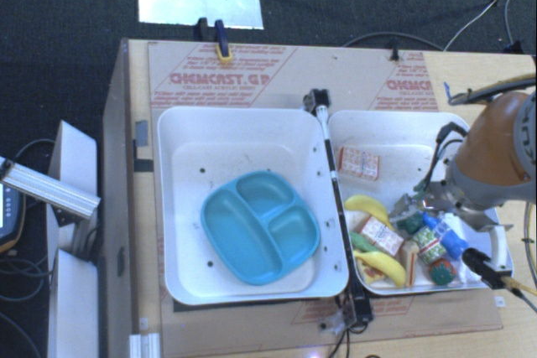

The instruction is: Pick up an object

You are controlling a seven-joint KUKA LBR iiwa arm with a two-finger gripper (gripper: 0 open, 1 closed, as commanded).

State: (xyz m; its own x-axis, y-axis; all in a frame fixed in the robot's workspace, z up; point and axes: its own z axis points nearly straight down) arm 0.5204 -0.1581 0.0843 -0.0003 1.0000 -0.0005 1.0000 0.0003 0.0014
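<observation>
Low over the right bin [394,148], the gripper [417,205] hangs among a heap of small toy groceries, with the arm's grey wrist and orange band just behind it to the right. Whether it is spread or closed I cannot tell, since the wrist and the clutter hide its tip, and nothing can be seen held in it.

Directly below and just right of the gripper lies a blue bottle [442,234], slanting toward the bin's near corner. It looks like the nearest candidate for the pick. Judged by its look, it is a light, stiff plastic piece, smooth and round, so it may roll or slip; a hold across the middle of its body, square to its length, seems safest. Beside it sits a green packet [432,251], touching or nearly so.

To the gripper's left are a banana [369,208], a small box [382,236] and a second banana [382,266] nearer the front wall. These are crowded together and could be nudged. Farther back and to the left, a red-printed card [360,163] lies flat alone; flat things are hard to get under.

Well to the left, in the other bin [180,180], lies a blue tray [260,225].
</observation>
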